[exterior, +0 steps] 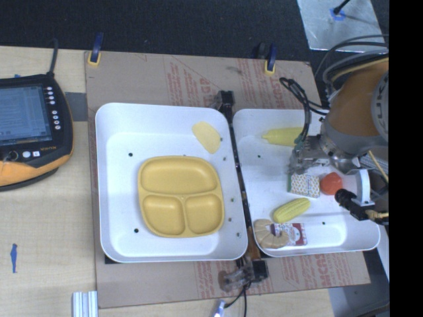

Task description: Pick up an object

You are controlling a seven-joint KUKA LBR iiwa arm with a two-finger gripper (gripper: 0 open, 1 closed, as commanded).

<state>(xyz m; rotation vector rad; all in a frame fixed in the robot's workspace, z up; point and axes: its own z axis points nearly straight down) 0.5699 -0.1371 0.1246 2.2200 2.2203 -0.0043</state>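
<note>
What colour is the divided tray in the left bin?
Pale yellow: the divided tray, three compartments, seen in the camera view.

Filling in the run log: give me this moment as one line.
arm: over right bin | pincer: low, by small packet | corn: lying in bin | hold: unconfirmed

The arm point(357, 111) is grey with a broad orange band, black cables looping over it; grey metal gripper point(305, 156) below.
</note>
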